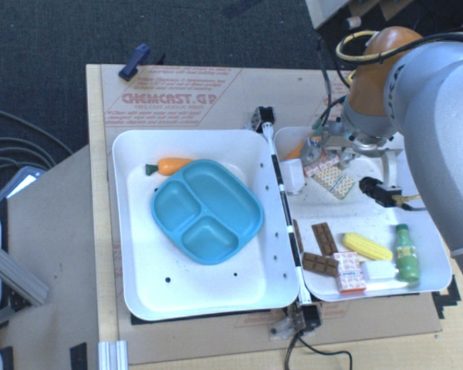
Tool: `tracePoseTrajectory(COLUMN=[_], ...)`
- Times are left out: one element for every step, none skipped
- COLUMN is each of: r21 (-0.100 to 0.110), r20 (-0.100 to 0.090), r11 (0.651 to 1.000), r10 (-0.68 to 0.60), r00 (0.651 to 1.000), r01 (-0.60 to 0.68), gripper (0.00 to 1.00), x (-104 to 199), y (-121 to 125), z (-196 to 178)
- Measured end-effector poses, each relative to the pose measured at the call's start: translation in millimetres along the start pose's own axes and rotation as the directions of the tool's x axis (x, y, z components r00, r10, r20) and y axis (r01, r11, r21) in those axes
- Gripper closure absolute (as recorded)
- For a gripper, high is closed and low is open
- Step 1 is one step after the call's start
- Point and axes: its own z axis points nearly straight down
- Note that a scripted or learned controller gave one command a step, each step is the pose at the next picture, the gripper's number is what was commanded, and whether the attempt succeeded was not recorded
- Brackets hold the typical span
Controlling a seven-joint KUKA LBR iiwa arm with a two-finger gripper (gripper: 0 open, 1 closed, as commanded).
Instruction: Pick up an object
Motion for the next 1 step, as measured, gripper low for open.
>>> tracePoseTrajectory(r21=[-0.002], r20=[0.001], r11=[1.0], r10=[-0.001], r00=[1.0], r01=[0.001], gripper=[1.0], x=[0.5], y=[0.4], z=[-10.4])
